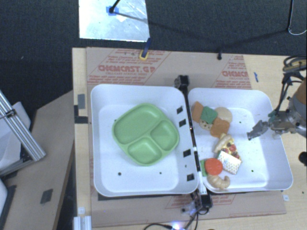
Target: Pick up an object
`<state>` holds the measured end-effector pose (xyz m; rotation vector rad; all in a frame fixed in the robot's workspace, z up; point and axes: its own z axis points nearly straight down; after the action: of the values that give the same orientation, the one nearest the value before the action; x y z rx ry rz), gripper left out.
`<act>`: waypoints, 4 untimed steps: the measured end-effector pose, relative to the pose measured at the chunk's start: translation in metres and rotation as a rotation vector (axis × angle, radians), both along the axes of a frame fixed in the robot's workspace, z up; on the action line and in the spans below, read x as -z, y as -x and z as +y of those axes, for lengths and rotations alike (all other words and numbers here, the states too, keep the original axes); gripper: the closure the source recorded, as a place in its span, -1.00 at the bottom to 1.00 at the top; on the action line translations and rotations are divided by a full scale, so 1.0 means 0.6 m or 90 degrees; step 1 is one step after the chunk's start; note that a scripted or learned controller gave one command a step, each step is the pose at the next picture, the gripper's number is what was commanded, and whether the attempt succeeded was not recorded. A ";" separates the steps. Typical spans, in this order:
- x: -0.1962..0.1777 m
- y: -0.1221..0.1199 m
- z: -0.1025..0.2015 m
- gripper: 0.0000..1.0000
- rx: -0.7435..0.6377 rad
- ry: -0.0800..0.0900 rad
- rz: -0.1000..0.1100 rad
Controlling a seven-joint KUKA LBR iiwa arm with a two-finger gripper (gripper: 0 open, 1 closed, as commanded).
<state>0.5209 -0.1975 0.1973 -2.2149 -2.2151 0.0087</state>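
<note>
several toy foods [218,140] lie left of the claw [254,132].

A green divided plate [146,134] lies in the left white bin [103,104].

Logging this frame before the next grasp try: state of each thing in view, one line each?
gripper: over the right bin, nothing seen between its fingers
green divided plate: flat in the left bin, compartments bare
toy food pile: lying by the right bin's left wall
pizza slice: lying flat, apart from the gripper
tomato: resting beside the croissant
right bin: holds all the toy food
</note>
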 end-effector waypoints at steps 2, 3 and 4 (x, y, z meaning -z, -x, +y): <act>0.067 -0.013 0.013 -1.00 -0.003 0.001 -0.006; 0.136 -0.014 0.014 -1.00 -0.001 0.001 -0.006; 0.190 -0.014 0.015 -1.00 -0.001 0.001 -0.006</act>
<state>0.5294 -0.1887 0.0831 -2.2198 -2.2219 0.0009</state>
